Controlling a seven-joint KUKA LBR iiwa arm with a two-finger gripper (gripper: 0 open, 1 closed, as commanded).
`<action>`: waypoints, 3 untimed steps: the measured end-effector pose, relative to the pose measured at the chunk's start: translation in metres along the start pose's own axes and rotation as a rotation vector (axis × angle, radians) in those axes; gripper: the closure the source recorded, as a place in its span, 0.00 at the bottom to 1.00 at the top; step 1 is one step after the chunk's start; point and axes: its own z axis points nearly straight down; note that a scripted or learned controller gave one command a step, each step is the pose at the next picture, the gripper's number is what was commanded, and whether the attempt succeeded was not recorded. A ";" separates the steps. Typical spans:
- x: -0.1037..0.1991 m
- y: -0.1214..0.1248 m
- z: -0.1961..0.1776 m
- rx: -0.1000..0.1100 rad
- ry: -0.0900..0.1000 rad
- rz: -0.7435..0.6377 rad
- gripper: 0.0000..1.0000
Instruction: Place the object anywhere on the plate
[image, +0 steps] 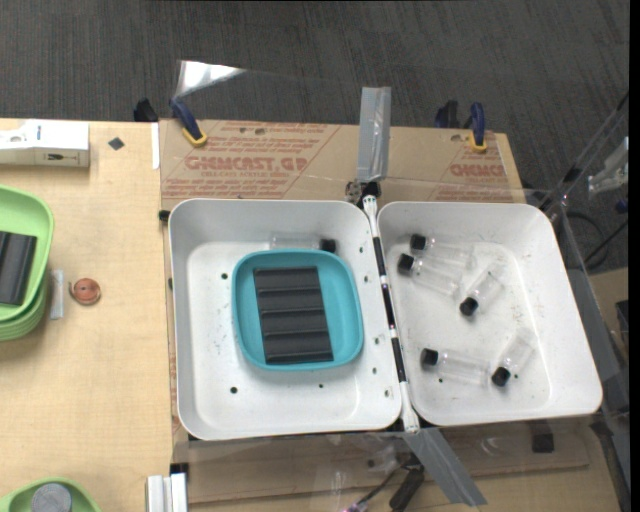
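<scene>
Camera view, left to right: the teal plate (297, 310) sits in the left bin (200, 390) as the drop target, while 5 clear black-capped vials (440, 270) lie scattered in the right bin (560, 390) awaiting pickup; the gripper's state I cannot tell.

Glossy white plastic bins (200, 400); matt teal plastic plate (345, 300), ribbed dark insert (292, 315). Clear plastic vials (452, 365), black caps, at three o'clock. Brown cardboard (300, 160) at twelve; pale wood bench (90, 400).
</scene>
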 end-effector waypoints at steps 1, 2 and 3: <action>0.000 0.000 0.000 0.000 0.000 0.000 0.00; 0.000 0.000 0.000 0.000 0.000 0.000 0.00; 0.000 0.000 0.000 0.000 0.000 0.000 0.00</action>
